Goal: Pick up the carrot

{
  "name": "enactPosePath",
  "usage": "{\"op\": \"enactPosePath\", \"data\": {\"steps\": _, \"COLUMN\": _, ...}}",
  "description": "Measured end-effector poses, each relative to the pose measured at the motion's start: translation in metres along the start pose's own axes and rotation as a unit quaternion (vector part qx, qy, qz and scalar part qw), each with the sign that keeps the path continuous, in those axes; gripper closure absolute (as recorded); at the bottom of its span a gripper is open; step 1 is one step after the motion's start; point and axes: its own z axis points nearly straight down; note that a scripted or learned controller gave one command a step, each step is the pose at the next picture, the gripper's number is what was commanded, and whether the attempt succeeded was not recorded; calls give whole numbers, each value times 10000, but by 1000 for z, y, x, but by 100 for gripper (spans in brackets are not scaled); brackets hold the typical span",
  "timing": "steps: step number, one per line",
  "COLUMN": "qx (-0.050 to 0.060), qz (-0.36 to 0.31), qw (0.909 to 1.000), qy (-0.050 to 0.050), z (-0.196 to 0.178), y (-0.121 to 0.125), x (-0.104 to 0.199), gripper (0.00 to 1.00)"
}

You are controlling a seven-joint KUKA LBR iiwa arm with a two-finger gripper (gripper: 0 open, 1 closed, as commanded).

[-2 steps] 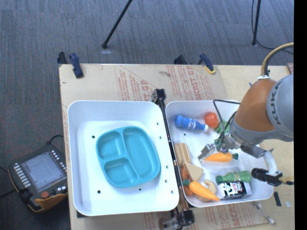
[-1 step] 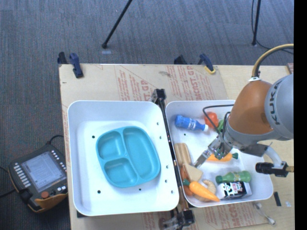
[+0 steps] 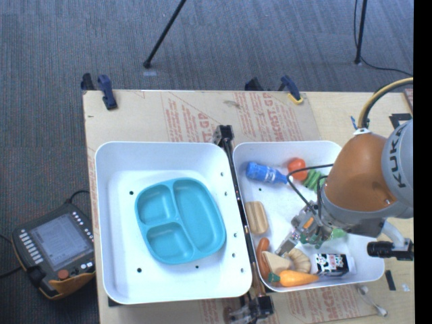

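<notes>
- Evenly and brightly lit from above; no hard shadows, only soft ones under the arm (image 3: 364, 181) and along the bin (image 3: 108, 181) walls
- Whites of both bins near overexposed; mild sheen on the blue plate (image 3: 180, 219)
- Slightly soft overall, low resolution; small items in the right bin (image 3: 270, 154) hard to resolve
- Faint bluish cast over the carpet (image 3: 67, 32)

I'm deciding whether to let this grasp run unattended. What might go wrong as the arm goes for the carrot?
1. The carrot lies against the near wall of the right bin, which may block a clean approach.
2. A tan wedge and a small milk carton lie right beside it, so the gripper may nudge or grab one of them instead.
3. The gripper is above the wedge, not the carrot, so a straight descent would likely miss.
</notes>
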Motion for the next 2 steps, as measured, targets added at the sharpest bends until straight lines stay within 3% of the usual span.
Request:
{"op": "enactPosePath", "data": {"steps": 1, "qx": 4, "qz": -24, "qw": 10000, "qy": 11, "z": 0, "y": 57, "x": -63, "gripper": 0}}
{"op": "enactPosePath", "data": {"steps": 2, "qx": 7, "qz": -746, "qw": 9972, "qy": 20, "z": 1, "y": -12, "x": -17, "gripper": 0}}
